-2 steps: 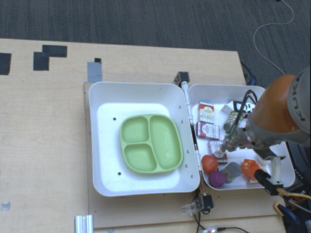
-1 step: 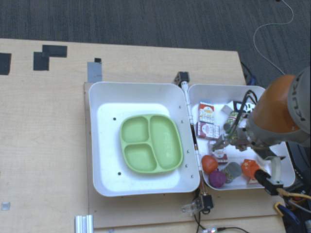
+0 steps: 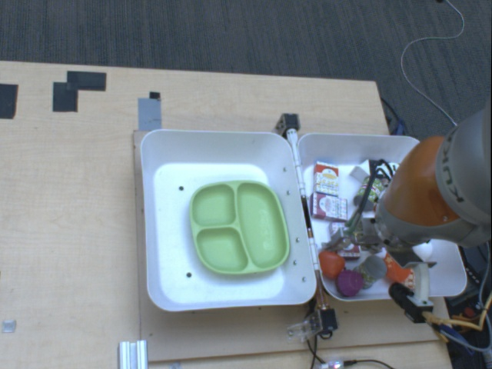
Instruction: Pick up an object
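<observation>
Two white bins sit side by side on a pale wooden bench; the left bin [image 3: 157, 229] holds a green tray [image 3: 239, 227] with three compartments, lying near its middle and turned slightly askew; all three compartments look bare. The right bin [image 3: 453, 279] is crowded along its left half; a red-and-white packet [image 3: 327, 180] lies near the far left corner, a second printed packet [image 3: 330, 205] just below it; an orange object [image 3: 331, 264] rests near the front left, a purple object [image 3: 349, 284] just beside it at the front wall, a grey object [image 3: 373, 267] close to both. The grey arm [image 3: 469, 171], with its orange band [image 3: 415, 191], reaches in from the right over this bin and covers much of its right half; the gripper [image 3: 347, 241] hangs low above the cluster, just over the orange object; whether its jaws are released or clenched cannot be told, and nothing can be seen held in them; the objects lie in the bin.
</observation>
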Action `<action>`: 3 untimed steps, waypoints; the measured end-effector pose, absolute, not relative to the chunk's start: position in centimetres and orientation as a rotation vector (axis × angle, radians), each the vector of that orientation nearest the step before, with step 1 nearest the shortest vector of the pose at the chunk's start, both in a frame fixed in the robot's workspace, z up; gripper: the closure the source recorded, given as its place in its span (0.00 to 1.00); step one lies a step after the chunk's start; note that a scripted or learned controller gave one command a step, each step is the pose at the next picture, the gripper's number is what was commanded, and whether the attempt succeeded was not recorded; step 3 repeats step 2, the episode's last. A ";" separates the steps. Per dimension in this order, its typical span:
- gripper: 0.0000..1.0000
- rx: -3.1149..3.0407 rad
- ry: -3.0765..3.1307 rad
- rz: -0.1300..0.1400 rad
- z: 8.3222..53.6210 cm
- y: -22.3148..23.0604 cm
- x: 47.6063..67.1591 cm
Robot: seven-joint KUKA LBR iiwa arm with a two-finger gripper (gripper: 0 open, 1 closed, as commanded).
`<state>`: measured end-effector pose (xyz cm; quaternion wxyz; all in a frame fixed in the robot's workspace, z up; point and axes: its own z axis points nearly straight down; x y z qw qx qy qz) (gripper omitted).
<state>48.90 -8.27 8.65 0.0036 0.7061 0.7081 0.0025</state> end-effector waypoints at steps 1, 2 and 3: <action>1.00 2.206 2.218 0.014 9.8 -8.3 49.1; 1.00 2.212 2.225 0.007 27.6 -2.0 48.8; 1.00 2.212 2.225 0.007 27.6 -2.0 48.8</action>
